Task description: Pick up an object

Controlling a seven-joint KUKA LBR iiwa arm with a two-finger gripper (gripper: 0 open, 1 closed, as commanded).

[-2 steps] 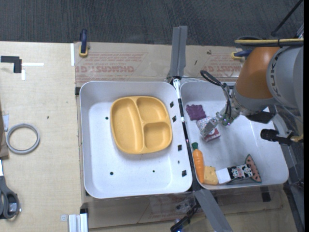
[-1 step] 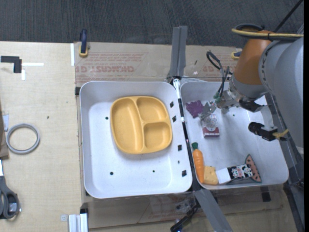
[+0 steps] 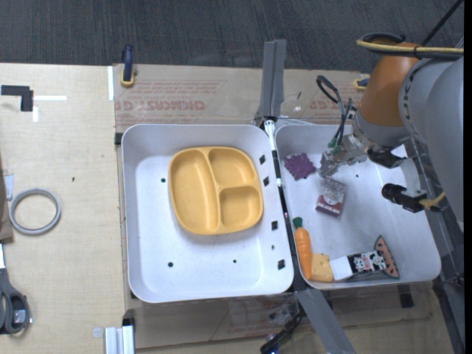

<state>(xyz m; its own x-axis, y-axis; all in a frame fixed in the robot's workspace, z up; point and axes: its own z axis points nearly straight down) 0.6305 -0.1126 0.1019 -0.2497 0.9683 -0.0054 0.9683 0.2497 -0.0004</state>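
Camera view: one yellow plate (image 3: pixel 216 189) (three compartments), one carrot (image 3: pixel 302 246), claw (image 3: pixel 330 165) seemingly empty.

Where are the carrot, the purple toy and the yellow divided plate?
carrot (image 3: pixel 302 246): camera view, middle of its orange body.
purple toy (image 3: pixel 299 165): camera view, its centre.
yellow divided plate (image 3: pixel 194 190): camera view, floor of its large left compartment.

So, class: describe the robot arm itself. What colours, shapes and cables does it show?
The arm is a thick, rounded grey body with an orange band. Black cables loop near its small metallic gripper, and a thin yellow line crosses its top.
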